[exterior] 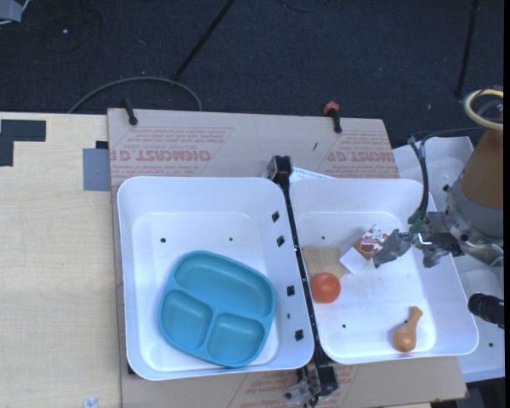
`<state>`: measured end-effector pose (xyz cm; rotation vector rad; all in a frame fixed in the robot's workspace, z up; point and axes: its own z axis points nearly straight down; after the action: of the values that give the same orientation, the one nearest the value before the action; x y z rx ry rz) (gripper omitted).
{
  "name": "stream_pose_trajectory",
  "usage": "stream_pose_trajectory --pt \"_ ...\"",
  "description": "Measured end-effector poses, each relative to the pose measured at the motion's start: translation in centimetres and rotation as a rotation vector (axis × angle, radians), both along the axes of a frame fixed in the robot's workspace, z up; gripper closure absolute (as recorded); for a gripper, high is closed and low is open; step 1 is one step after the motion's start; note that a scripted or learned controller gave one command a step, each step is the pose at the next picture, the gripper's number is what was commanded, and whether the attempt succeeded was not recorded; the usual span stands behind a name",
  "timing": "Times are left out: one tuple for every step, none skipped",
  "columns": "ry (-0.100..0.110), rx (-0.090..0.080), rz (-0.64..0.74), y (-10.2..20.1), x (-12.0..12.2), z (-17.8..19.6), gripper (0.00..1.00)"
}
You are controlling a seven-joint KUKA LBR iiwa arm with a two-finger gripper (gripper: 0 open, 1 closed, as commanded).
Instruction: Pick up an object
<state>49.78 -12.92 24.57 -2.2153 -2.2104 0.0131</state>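
The gripper (pixel 394 248) is hanging over the right bin (pixel 459 330), reaching in from three o'clock; I cannot tell how it is set. A small red-and-white packet (pixel 371 241) is lying just at its nine o'clock. An orange ball (pixel 325 287) is sitting toward seven o'clock, a tan gourd-shaped toy (pixel 407 330) at six, and a blue divided tray (pixel 216 308) is resting in the left bin (pixel 140 228).

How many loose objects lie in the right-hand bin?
4: an orange ball near the divider, a tan pad behind it, a small packet by the gripper, a tan gourd at front.
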Motion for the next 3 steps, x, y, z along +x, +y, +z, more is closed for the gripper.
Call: stream_pose_trajectory --pt "-0.011 -0.001 0.002 0.0 0.2 0.6 0.0" --pt "-0.004 0.0 0.002 -0.3 -0.1 -5.8 0.0" --pt "-0.006 0.0 0.001 -0.4 -0.6 -10.2 0.0"
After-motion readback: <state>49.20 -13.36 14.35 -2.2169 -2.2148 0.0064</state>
